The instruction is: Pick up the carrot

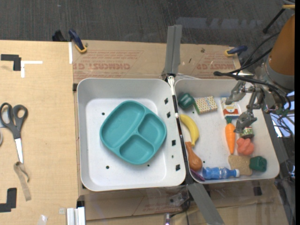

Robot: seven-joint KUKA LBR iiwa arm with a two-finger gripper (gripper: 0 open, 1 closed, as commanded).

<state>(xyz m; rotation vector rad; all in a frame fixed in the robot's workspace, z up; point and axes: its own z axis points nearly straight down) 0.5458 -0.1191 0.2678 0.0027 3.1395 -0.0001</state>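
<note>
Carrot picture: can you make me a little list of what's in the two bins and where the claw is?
left bin: teal plate
right bin: carrot, banana, blue bottle, other toy foods
carrot: lying flat, leafy end toward the far side
claw: over the right bin, just right of the carrot
carrot in claw: no
outside bins: scissors on the bench at far left
</note>
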